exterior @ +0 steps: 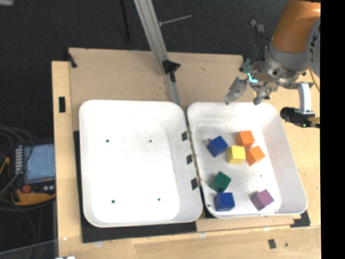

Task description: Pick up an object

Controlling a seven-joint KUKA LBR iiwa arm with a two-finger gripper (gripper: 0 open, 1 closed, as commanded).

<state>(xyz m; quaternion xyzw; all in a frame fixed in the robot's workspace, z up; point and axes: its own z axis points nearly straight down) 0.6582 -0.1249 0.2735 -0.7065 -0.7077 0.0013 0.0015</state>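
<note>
The left bin (132, 161) lies well off to the left of the fingers (248, 94), which hang spread apart with nothing between them, above the far rim of the right bin (288, 139). Below them sit the candidates: a blue cube (217, 145), then a yellow cube (236, 154) pressed against two orange cubes (250, 146) (a tight knot, hard to enter). A descent there would likely wedge a fingertip on a neighbour or shove the cluster aside. The green cube (220, 182), a second blue cube (224, 200) and the purple cube (262, 199) stand farther off; green and blue sit close together.
</note>
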